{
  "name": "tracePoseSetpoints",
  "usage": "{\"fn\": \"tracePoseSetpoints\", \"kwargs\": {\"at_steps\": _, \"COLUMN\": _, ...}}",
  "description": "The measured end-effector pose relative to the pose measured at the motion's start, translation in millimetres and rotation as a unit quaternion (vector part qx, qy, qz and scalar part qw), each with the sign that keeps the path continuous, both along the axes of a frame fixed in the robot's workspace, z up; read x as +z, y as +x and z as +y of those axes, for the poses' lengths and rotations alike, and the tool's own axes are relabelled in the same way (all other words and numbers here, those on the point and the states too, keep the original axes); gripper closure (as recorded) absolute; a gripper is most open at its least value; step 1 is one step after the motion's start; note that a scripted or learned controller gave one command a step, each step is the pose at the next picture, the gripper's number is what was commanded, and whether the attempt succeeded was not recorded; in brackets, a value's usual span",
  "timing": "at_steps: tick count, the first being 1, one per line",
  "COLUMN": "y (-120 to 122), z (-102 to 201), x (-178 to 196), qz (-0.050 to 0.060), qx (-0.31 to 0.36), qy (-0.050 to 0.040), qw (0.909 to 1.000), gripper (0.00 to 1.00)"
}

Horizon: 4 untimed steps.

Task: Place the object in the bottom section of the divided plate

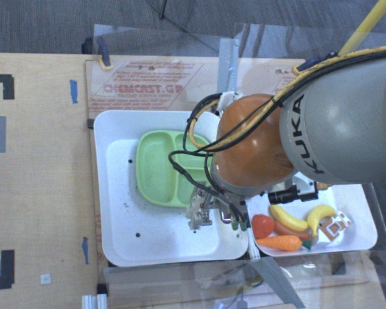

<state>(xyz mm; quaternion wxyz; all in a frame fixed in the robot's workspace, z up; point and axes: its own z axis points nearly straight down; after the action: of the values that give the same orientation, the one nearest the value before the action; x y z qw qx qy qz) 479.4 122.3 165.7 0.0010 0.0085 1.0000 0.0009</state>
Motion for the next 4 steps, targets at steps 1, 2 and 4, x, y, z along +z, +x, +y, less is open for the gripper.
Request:
{"fn": "tracePoseSetpoints", "kwargs": {"at_steps": 1, "y": 3, "z": 18, "x": -74, "qz": -0.003, "qx": -0.162, "qy": 0.0015, "qw": 0.9867, "gripper": 1.0}}
{"fn": "tracePoseSetpoints", "kwargs": {"at_steps": 2, "y": 62, "z": -71, "x": 19, "qz": -0.001, "qx": -0.291, "qy": -0.0001, "qw": 0.9568, "gripper": 1.0}}
{"fn": "tracePoseSetpoints", "kwargs": {"at_steps": 4, "y": 64, "z": 47, "x": 49, "qz": 0.001, "qx": -0.333, "qy": -0.0006, "qw": 0.9431, "gripper": 1.0}}
